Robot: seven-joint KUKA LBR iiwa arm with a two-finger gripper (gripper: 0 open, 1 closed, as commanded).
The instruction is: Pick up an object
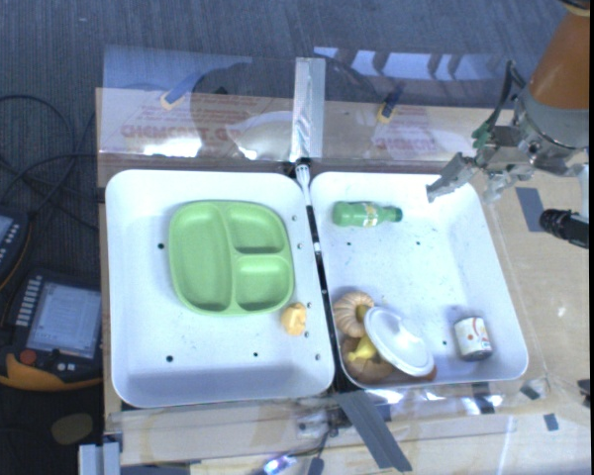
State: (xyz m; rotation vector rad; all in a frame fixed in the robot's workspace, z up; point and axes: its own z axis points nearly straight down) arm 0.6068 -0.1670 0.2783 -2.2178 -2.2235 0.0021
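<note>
The arm (566, 57) comes in from the upper right, its orange band above a grey wrist, and the gripper (453, 178) hangs over the far right corner of the right bin (475, 265); whether it is released or clenched I cannot tell, and nothing shows in its grasp. The things to pick lie below it. A green bottle (366, 214) rests on its side near the far wall of the right bin, left of the gripper and apart from it. Along the near wall sits a small can (472, 336) toward the right corner, and to its left a cluster: a white lid (399, 342) tilted across a brown ring-shaped pastry (353, 313), with something yellow tucked under the lid that is too covered to name. The left bin (139, 295) bears a green divided plate (231, 256) in the middle, and a small yellow piece (294, 319) lies just beside the plate's near right corner. The two bins touch along a dark seam. They rest on a pale wooden bench (559, 295), with clear panels (238, 107) standing behind them. On the grey carpet (40, 47) to the left lie black cables (20, 137) and a handheld control pad (49, 320).
</note>
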